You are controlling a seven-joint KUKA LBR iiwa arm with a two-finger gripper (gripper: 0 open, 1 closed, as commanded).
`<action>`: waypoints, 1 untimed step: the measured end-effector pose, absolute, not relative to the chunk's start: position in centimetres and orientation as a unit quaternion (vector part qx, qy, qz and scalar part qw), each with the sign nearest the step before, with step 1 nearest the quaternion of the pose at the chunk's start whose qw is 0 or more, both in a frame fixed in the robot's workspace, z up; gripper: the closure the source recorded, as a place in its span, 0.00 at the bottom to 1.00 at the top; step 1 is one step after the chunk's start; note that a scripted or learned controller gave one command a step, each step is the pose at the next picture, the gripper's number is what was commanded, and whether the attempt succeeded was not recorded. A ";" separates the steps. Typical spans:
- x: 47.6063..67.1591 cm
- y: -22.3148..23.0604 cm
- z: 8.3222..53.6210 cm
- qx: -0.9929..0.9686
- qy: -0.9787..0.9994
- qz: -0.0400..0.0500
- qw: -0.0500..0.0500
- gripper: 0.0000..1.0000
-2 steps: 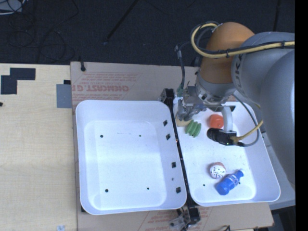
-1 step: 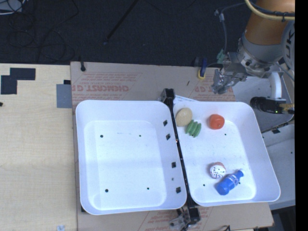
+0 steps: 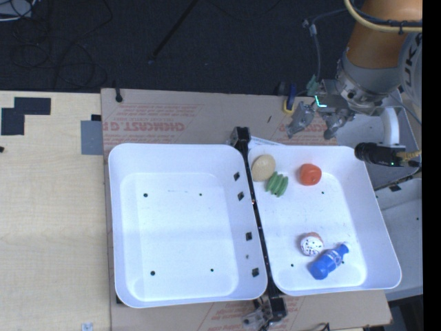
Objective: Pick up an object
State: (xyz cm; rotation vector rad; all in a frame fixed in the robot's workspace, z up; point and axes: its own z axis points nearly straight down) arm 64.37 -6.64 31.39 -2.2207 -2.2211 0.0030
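Above the right bin's (image 3: 382, 233) far rim, the gripper (image 3: 318, 124) hangs with fingers (image 3: 300, 124) apart, empty. Nearest lies the orange-red ball (image 3: 310, 174), just below and toward the camera, inside that bin.

The grey KUKA arm (image 3: 386, 43) carries a broad, glossy orange band above a ribbed grey metal wrist. Thin dark cables trail beside it, and a small green light glows near the mount. Its two-finger metal gripper (image 3: 318, 125) ends in pale grey, angular fingers (image 3: 300, 123).
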 end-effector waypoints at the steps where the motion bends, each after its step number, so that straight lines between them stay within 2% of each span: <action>1: 64.1 -2.0 19.5 -0.706 -0.708 0.004 0.006 0.00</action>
